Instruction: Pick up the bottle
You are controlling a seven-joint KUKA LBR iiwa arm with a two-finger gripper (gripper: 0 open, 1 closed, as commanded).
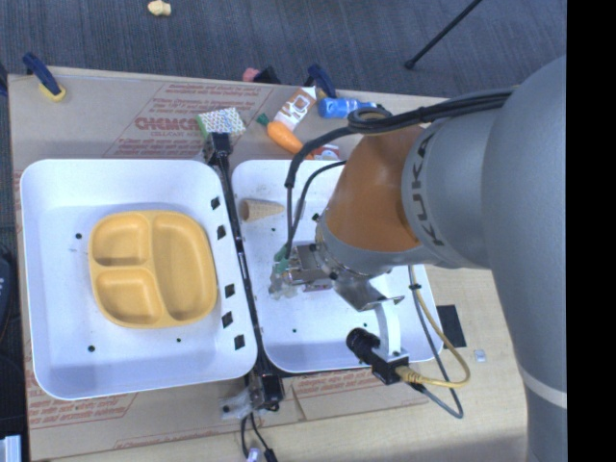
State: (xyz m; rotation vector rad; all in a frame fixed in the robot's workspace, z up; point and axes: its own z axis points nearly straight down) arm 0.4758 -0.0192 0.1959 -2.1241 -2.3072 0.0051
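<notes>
Fingers' spread cannot be told: gripper low in right bin. Bottle lies outside, at 12 o'clock. Advise realigning over its body before descending.

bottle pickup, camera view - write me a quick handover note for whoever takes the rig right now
Claw: low over the left part of the right bin, largely hidden under the arm's wrist; whether it is open or shut cannot be told, and nothing is seen held.
Bottle: lying on the cardboard beyond the right bin, outside it, beside an orange carrot-like piece and a blue object.
Also there: a small cone in the right bin near its far left corner; a yellow divided plate in the left bin.
Done: no grasp is seen.
Left: reach the bottle, grip it, lift it.
</notes>
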